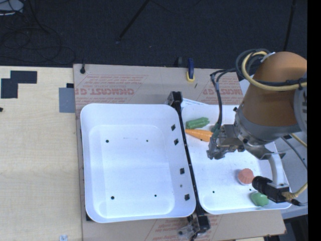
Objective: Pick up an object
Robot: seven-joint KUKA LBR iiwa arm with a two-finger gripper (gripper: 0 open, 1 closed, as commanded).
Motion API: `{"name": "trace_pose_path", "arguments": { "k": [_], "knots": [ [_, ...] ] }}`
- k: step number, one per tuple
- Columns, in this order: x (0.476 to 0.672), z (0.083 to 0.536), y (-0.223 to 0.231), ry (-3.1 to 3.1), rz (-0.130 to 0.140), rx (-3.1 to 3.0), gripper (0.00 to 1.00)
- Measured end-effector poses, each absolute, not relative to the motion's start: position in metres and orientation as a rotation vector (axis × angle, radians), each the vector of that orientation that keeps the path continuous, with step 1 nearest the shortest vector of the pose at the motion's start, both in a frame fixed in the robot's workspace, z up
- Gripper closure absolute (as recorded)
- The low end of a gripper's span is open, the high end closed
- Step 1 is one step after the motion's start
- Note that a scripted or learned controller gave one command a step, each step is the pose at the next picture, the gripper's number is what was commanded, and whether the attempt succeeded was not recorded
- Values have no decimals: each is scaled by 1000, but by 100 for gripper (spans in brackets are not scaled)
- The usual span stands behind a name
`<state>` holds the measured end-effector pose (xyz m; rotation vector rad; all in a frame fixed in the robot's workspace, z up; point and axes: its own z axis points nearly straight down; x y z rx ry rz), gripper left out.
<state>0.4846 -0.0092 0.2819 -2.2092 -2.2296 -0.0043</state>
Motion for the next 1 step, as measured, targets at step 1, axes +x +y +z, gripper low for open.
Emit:
{"name": "trace_pose_path", "arguments": {
  "k": [1],
  "knots": [
    [479,267,-124,-2208,9,-2234,100]
  ]
}}
